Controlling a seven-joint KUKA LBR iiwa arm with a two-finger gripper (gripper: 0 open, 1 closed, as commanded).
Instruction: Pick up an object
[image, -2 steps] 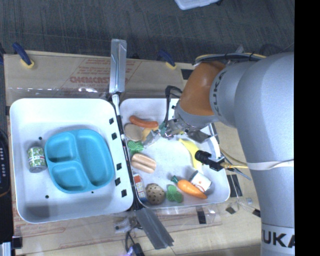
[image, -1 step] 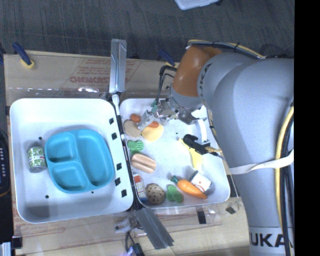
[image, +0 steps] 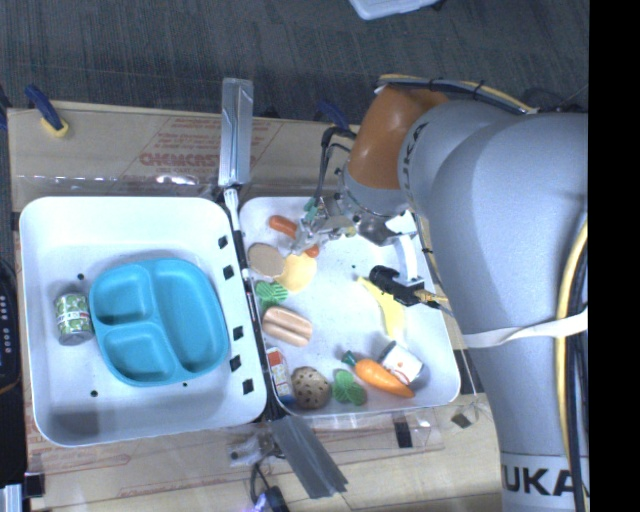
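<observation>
The grey arm (image: 500, 250) comes in from the right and hangs over the right bin (image: 435, 385), its orange band (image: 385, 140) showing above the wrist. The hand (image: 322, 222) is low over the far left corner of that bin, right among the toys there, but from this angle I cannot tell how wide it stands or whether anything sits inside it. Just beside the hand lies a small orange sausage (image: 283, 226), and a little nearer the camera a round tan cookie (image: 265, 260) rests against a pale yellow piece (image: 298, 271). Below them there is a green leafy bit (image: 270, 292) and then a hot dog bun (image: 286, 324) lying across the bin floor. Along the near edge sit a small bottle (image: 278, 375), a speckled brown potato (image: 310, 387), a green lump (image: 349, 390) and a carrot (image: 378, 375), with a white and red carton (image: 403, 362) touching the carrot. A banana (image: 388, 308) lies in the middle right, near a black part of the arm. Over in the left bin (image: 60, 420), a blue divided tray (image: 155, 320) takes up the middle, and a small green-labelled can (image: 72, 316) lies just beside its left edge.
</observation>
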